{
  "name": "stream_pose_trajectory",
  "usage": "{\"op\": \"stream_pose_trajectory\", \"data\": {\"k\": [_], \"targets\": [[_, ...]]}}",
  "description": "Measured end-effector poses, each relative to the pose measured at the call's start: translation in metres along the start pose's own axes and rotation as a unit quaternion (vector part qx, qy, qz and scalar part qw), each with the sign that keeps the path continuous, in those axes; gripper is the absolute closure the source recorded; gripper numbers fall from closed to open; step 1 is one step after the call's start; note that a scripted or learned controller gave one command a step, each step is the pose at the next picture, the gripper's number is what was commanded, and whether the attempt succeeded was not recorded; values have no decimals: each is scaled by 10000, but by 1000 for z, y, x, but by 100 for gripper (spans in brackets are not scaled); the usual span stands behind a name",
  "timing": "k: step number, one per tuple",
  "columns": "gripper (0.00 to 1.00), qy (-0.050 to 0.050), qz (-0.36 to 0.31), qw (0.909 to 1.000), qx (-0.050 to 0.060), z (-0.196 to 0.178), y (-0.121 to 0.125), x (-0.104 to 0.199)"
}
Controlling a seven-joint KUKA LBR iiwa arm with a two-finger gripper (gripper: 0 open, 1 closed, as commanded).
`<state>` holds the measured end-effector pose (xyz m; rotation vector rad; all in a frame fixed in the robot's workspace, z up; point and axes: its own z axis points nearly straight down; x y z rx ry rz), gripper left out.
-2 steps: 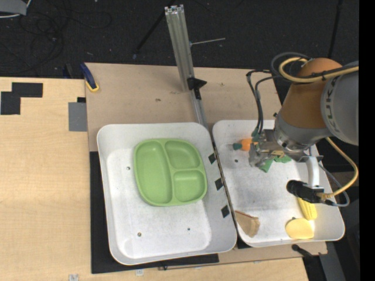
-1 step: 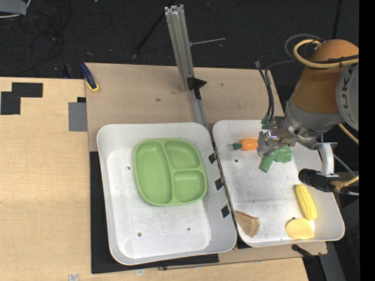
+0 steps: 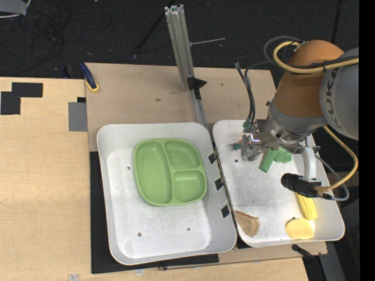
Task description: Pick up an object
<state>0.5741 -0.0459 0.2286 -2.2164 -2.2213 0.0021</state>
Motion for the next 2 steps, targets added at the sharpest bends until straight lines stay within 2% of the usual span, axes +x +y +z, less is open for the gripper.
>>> {"op": "stream_pose_trajectory", "data": {"k": [2], "targets": [[100,-2,-15,10000,-5,1,-5,115]]}}
